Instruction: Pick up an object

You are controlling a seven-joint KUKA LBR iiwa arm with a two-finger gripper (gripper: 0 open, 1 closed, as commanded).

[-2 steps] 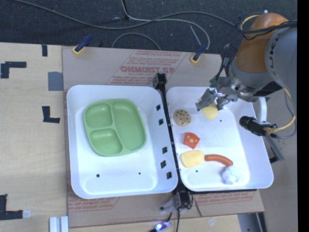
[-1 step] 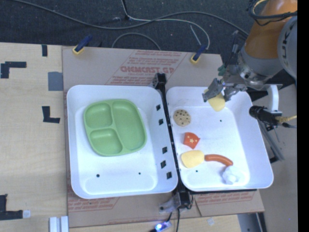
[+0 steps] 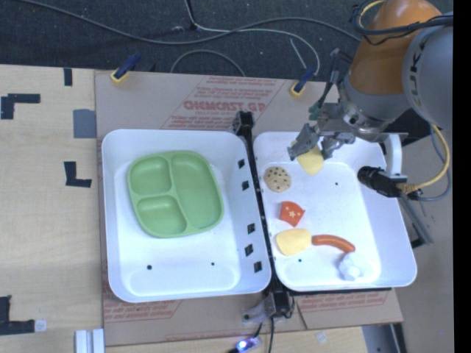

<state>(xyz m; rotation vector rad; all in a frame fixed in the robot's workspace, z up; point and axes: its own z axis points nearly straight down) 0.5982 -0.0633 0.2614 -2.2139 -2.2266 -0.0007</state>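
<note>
Camera view shows me two shallow white plastic bins side by side on the bench. From my remote station I see the grey arm with the orange band (image 3: 394, 20) reaching in from the right, and its two-finger gripper (image 3: 315, 149) is over the far part of the right white bin (image 3: 383, 230). Between the two dark fingers (image 3: 300, 144) sits a small pale yellow rounded object (image 3: 312, 162), so the gripper is closed on it. The yellow piece pokes out below the fingertips, near the back wall of this bin.

Other things lie in the same bin, apart from the gripper. A round tan cookie with dark spots (image 3: 277, 178) lies just to the left of the held object. Nearer to me is a small red-orange wedge (image 3: 291, 212), then a pale yellow soft block (image 3: 293, 241) which touches a thin orange sausage shape (image 3: 335, 243). A small white lump (image 3: 349, 269) rests near the front right corner.

The left white bin (image 3: 118, 256) holds a light green divided plastic tray (image 3: 175, 193), well apart from the gripper.
</note>
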